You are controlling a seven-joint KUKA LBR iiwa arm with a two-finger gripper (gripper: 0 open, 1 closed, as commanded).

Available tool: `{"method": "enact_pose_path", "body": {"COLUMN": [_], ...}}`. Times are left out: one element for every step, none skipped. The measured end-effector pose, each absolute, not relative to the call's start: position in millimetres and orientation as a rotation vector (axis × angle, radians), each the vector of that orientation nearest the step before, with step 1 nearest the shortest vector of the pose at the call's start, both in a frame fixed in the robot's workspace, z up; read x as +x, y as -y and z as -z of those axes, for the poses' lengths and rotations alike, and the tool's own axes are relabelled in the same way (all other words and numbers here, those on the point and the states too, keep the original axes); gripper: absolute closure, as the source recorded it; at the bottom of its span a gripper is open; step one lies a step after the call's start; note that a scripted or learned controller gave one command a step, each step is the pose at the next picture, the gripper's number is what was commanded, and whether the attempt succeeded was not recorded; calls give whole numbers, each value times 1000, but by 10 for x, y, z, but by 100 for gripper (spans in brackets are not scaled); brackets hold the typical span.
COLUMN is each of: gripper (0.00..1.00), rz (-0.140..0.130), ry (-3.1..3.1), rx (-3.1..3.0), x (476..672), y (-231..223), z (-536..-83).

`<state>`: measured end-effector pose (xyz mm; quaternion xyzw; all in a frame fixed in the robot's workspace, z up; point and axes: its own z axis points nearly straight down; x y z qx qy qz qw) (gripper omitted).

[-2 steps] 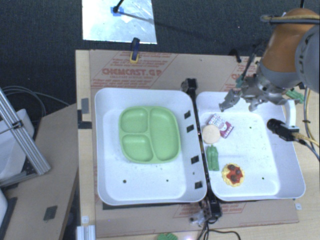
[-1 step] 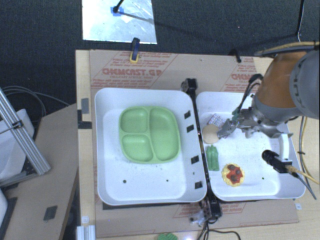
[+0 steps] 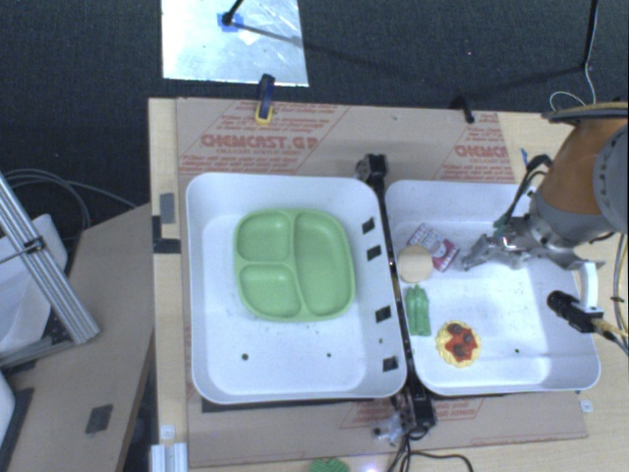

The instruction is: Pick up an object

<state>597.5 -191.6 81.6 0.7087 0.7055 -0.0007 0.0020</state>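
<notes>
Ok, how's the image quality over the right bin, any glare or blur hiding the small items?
Camera view: lighting is even and soft, and the right bin is bright white but not blown out. The whole frame is slightly soft, so the print on the packet is unreadable. The gripper looks a little blurred. The strongest glare is on the foil sheet beyond the bench.

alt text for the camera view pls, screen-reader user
The arm's end effector hangs over the right bin, above a small pink packet, a beige ball, a green item and a yellow-red toy. The left bin holds a green divided plate.
</notes>
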Motion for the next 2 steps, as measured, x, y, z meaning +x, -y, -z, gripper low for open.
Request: {"method": "enact_pose_path", "body": {"gripper": [0, 0], "rz": [-7, -2], "ry": [-2226, -2216], "rx": [2209, 2219], "x": [6484, 6406], "y": [1514, 2095], "z": [-859, -858]}}
